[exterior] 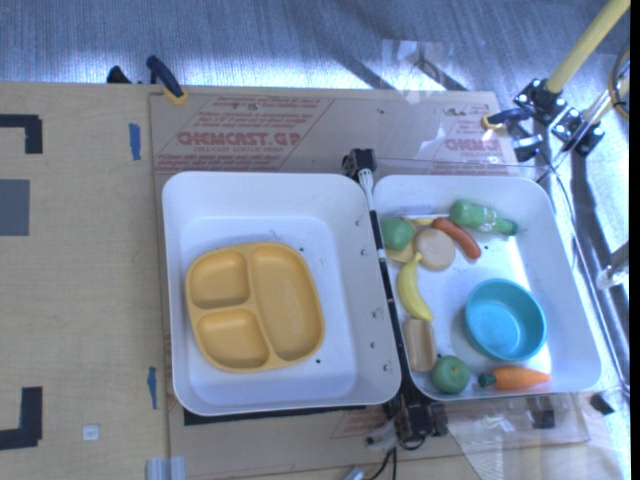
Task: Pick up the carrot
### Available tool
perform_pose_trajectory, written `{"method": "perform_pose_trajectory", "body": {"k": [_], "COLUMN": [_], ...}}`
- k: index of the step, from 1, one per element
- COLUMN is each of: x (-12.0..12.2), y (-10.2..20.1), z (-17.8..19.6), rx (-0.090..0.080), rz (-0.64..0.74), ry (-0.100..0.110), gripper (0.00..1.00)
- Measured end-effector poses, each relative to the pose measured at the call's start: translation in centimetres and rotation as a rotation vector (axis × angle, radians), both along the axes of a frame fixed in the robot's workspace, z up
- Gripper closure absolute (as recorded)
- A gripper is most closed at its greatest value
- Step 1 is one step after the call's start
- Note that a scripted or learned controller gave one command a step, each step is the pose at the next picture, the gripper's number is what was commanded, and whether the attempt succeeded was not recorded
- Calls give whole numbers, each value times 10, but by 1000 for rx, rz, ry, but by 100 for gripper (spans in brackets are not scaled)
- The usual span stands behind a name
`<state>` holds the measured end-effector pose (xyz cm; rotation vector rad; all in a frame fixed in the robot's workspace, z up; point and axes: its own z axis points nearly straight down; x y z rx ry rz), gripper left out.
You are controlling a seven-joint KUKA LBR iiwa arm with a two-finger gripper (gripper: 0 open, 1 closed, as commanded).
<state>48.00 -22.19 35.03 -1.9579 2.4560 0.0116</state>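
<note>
A tan board tabletop (80, 268) spreads across the left, with black tape corner marks (28, 133) near its edge and a short strip of blue tape (134, 140) a little further in.

Next comes the left shallow white plastic bin (180, 198). In it lies a yellow plastic plate with three compartments (255, 306), flat on the bin floor and slightly turned, its two small compartments toward the left.

A black clamp (358, 160) sits at the far end of the seam where the two bins meet.

The right shallow white plastic bin (565, 238) holds a cluster of toy food. Along its left wall, from far to near, lie a round green toy fruit (397, 233), a curved yellow toy banana (413, 290), a tan oblong bread-like block (419, 344) and a second round green fruit with a stem (450, 374). A pale round tan slice (436, 250) rests just beside the banana's upper end, touching a red-orange toy sausage (458, 238) that lies at a slant. Behind these, near the far wall, is a green bottle-shaped toy (482, 216) lying on its side.

A round light-blue plastic bowl (505, 318) stands upright in the right half of the bin.

The orange toy carrot with a dark green stub end (518, 377) lies flat along the near wall of the right bin, just in front of the blue bowl, stub pointing left toward the stemmed green fruit, close to it.

A yellow pole (595, 33) slants across the upper right corner.

How the claw stands cannot be told.
</note>
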Motion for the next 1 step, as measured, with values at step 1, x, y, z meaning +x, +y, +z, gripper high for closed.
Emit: {"method": "perform_pose_trajectory", "body": {"k": [1], "x": [3], "y": [1], "z": [16], "rx": [-5], "rz": [0], "ry": [-15], "gripper": [100]}}
